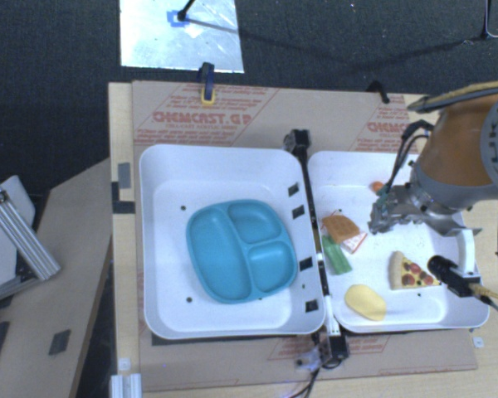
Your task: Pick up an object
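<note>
Several small items in right bin [456, 309]; claw [380, 220] hovering above near brown piece [341, 226], finger spread impossible to tell; best lowered straight, centred over one item, clear of green strip [336, 256].

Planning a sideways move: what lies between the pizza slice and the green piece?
In the camera view, bare white bin floor separates pizza slice from green piece.

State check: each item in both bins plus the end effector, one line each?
blue divided tray: flat in left bin, compartments bare
pizza slice: lying flat, right bin
yellow piece: lying loose, right bin
green piece: flat by the divider
brown piece: resting beside green piece
end effector: low over right bin, holding nothing visible
</note>
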You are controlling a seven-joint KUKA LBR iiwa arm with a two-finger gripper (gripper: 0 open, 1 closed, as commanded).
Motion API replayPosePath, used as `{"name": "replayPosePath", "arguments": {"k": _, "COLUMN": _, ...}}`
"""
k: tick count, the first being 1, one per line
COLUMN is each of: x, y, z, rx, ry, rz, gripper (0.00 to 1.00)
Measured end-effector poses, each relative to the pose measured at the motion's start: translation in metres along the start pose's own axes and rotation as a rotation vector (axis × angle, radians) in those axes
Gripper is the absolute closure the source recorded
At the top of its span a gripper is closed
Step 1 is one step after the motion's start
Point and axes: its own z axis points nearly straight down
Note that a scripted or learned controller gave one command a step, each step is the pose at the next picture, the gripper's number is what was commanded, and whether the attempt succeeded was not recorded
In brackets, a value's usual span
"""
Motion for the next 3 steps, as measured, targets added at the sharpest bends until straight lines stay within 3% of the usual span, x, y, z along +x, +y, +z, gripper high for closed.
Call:
{"name": "replayPosePath", "arguments": {"k": 2, "x": -0.005, "y": 0.004, "z": -0.088, "rx": -0.001, "ry": 0.0, "rz": 0.0, "gripper": 1.0}}
{"name": "replayPosePath", "arguments": {"k": 3, "x": 0.057, "y": 0.016, "z": -0.079, "rx": 0.004, "ry": 0.003, "rz": -0.007, "gripper": 1.0}}
